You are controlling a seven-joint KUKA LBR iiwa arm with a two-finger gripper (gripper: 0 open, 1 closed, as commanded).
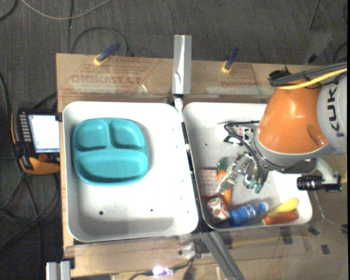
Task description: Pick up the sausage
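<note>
The claw [243, 174] hangs low over the right-hand shallow white bin [205, 121], and nothing lies between its fingers; how far they are parted cannot be made out, since the metal parts blur together against the clutter beneath. The task's thing, which I take to be the reddish-orange, stubby, smooth-skinned sausage [282, 216], lies below and to the right of the claw in this view, against the bin's near wall, clearly apart from the fingertips. Its long axis runs roughly left to right, tilted slightly upward toward the right. A yellow banana-shaped piece [286, 205] rests touching its upper side, and a blue plastic bottle [248, 213] lies just to its left, between it and the spot under the claw. The single grey arm with its broad orange band [291, 124] reaches in from the right, wrist bent downward. By my judgement, the claw must shift toward the near right corner and close across the sausage's short width.
</note>
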